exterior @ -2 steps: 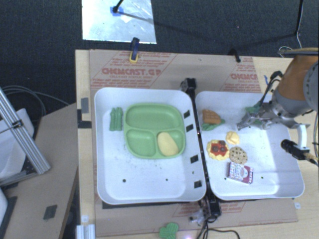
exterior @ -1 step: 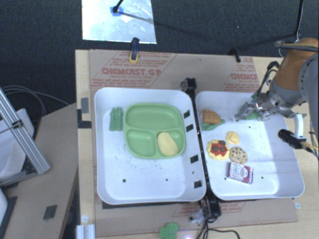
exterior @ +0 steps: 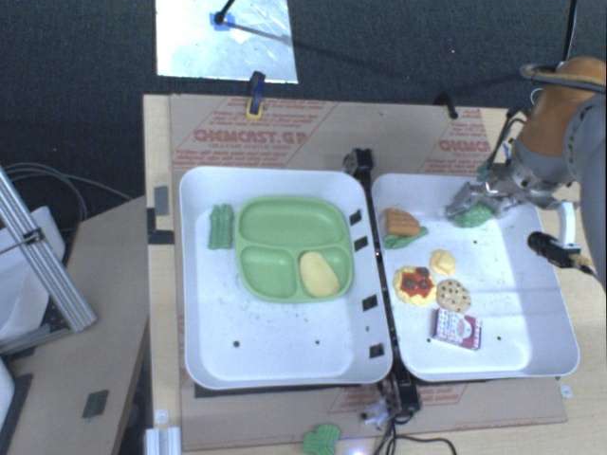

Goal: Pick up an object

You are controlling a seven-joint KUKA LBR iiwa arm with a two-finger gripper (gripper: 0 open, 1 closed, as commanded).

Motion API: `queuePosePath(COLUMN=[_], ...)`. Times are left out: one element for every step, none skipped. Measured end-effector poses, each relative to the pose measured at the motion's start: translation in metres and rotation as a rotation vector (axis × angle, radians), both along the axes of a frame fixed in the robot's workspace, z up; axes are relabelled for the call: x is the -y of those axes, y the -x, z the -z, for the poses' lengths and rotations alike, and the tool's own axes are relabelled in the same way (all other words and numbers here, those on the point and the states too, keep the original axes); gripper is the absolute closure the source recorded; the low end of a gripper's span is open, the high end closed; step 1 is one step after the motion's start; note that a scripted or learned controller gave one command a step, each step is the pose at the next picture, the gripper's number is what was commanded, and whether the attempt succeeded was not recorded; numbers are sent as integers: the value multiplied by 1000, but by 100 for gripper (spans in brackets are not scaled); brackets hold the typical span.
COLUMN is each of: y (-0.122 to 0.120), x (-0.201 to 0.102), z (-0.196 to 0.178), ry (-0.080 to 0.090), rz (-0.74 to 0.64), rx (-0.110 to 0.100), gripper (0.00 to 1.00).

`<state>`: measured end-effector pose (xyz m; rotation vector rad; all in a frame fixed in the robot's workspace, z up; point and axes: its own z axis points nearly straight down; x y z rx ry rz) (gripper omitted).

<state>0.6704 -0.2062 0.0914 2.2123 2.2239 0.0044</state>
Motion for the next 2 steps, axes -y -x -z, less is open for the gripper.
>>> queuePosePath(y=[1, 55], x=[0, -50], z=[-11, -114], ry=[1, -1], rz=[-1, -1], rx=[-2, 3], gripper=[100, 100])
